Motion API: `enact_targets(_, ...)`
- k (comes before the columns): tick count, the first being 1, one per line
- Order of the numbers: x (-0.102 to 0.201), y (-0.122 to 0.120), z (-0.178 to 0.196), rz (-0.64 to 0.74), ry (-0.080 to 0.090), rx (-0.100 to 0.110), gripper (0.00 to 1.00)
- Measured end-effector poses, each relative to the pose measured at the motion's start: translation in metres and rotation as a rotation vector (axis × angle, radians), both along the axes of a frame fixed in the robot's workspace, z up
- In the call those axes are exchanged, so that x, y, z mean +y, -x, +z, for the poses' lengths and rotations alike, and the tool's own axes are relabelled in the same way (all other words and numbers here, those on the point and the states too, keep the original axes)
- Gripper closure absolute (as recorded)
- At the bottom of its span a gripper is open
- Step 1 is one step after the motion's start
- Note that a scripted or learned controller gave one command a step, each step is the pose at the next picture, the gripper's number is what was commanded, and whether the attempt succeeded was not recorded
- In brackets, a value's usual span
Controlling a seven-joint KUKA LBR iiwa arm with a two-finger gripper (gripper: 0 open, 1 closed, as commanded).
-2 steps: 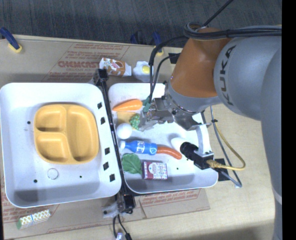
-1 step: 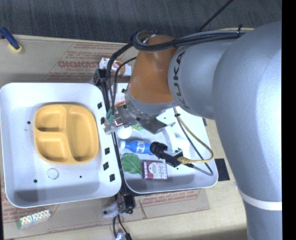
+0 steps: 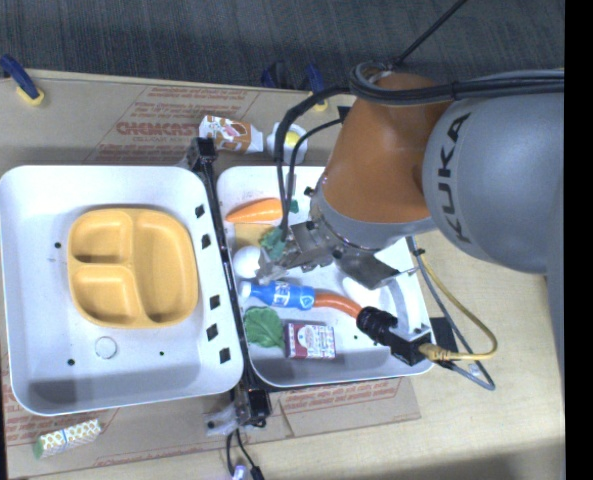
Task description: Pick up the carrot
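- Lies in the right bin [image 3: 408, 366], near its far wall: the carrot [image 3: 254, 210], orange and tapered, clear of the arm's bulk.
- Runs with its long axis roughly across the view, left to right, thick end towards the divider between the bins.
- Hangs just below the carrot in the view: the gripper [image 3: 281, 255], low over the middle of the same bin, amid a green leafy toy [image 3: 274, 238] and a white egg [image 3: 246, 262].
- Cannot tell whether the gripper is released or clenched; too dark and crowded at the tip to judge, and no carrot seen inside it.
- Probably calls for a short shift towards the far wall, with the grasp set across the carrot's width, not along it.
- Worth care: a second orange piece [image 3: 334, 304] beside a blue bottle [image 3: 276, 295], nearer the front, could be mistaken for the target.
- Away from all this, in the left bin [image 3: 21, 268]: a yellow divided plate [image 3: 131, 265].
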State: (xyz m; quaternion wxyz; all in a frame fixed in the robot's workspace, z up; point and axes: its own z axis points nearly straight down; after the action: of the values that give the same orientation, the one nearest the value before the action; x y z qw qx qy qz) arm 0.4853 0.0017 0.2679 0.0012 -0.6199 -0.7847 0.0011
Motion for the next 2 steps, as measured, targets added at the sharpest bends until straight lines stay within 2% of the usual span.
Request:
enact_targets(1, -0.074, 0.009, 0.026, 0.111, 0.0, -0.002, 1.0)
enact_targets(2, -0.088, 0.01, -0.071, 0.018, -0.001, 0.002, 1.0)
